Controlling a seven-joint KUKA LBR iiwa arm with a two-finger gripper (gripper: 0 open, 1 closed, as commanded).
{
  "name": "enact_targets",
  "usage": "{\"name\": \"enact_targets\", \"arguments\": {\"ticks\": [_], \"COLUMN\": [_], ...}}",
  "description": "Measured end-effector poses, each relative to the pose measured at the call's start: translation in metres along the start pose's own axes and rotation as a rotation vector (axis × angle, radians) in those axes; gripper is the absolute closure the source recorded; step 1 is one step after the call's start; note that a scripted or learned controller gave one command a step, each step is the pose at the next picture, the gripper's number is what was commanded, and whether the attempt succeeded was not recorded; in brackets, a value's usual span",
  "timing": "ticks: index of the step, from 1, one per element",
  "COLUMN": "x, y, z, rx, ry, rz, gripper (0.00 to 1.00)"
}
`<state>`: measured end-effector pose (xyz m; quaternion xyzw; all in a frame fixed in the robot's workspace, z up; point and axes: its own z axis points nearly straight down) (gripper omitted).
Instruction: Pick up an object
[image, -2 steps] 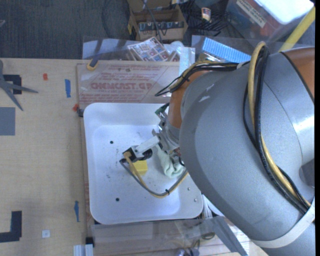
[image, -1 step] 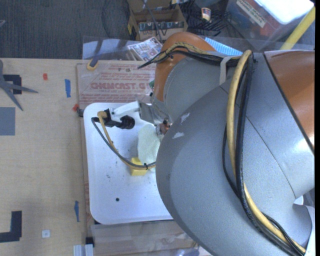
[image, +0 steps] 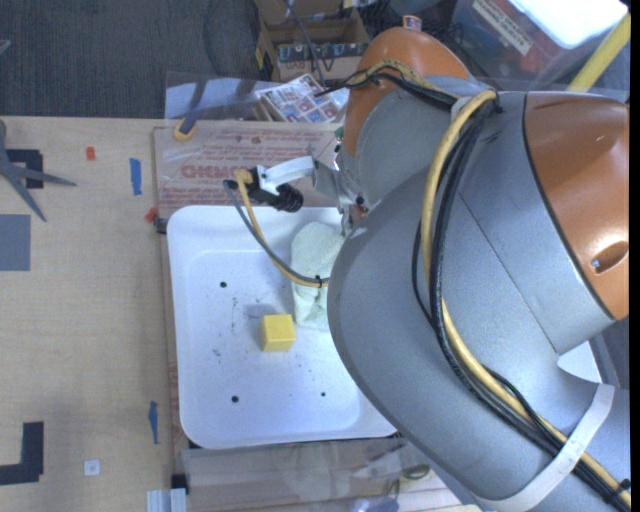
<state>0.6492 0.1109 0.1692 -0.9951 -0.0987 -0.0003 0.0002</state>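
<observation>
A small yellow block (image: 278, 332) lies near the middle of the left white bin (image: 205, 300). A pale green soft thing (image: 315, 262) rests just right of it, partly hidden under the arm. The big grey arm with its orange band covers the right half of the view. Its wrist end sits over the bin's far right corner, and the fingers are hidden by the arm's body.
A cardboard sheet with red print (image: 225, 160) lies against the bin's far edge. The wooden bench (image: 80, 300) stretches to the left with bits of blue tape and black marks. The arm hides the right bin.
</observation>
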Motion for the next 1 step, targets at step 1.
{"name": "enact_targets", "arguments": {"ticks": [1], "x": [0.0003], "y": [0.0014], "z": [-0.0096], "rx": [0.001], "ry": [0.001], "rz": [0.004], "gripper": [1.00]}}
